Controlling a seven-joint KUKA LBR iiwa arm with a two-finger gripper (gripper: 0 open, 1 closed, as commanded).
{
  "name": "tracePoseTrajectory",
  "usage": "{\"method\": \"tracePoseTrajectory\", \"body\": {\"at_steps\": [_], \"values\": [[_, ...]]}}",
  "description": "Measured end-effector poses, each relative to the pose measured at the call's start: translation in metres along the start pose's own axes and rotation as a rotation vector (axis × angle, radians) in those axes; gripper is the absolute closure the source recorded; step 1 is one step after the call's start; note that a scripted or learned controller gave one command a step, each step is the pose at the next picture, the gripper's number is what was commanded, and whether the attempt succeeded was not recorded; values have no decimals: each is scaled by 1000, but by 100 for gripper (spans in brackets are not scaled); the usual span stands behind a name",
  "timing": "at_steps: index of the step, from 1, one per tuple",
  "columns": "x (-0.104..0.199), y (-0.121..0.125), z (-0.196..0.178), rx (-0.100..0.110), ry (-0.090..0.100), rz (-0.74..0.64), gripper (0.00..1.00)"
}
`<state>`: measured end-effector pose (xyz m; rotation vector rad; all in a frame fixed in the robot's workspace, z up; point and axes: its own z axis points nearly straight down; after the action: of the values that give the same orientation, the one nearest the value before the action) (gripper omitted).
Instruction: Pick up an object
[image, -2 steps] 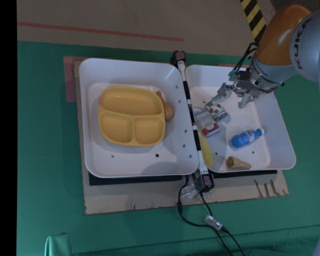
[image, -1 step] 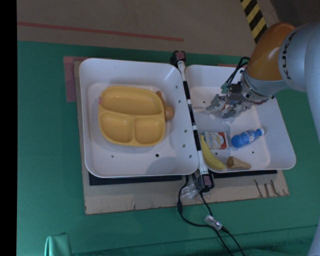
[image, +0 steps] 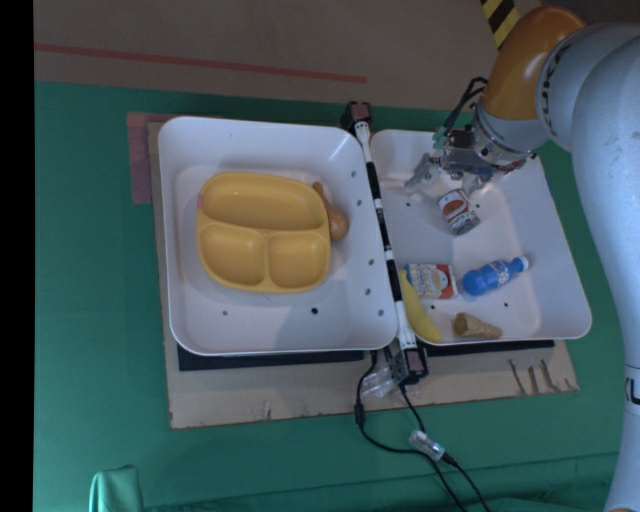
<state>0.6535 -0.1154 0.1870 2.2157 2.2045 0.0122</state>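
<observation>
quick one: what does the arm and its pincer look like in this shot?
Grey, rounded KUKA arm with an orange band above the wrist. Thin dark cables loop beside the wrist. The pincer is a compact grey metal unit with darker parts. Black lettering shows low on the arm's casing.

Both white bins (image: 265, 330) look like smooth, slightly glossy plastic — so does the yellow divided tray (image: 262, 232). The bench cover (image: 90, 300) is matt green cloth over rough brown cardboard (image: 270, 405).
</observation>
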Motion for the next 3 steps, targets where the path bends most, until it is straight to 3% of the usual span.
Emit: {"method": "tracePoseTrajectory", "body": {"at_steps": [1,2,3], "values": [[-29,-60,-2,-1,-3,2,0],[-38,-111,-3,-7,-4,2,0],[-43,-109,-18,-21,-13,11,100]]}}
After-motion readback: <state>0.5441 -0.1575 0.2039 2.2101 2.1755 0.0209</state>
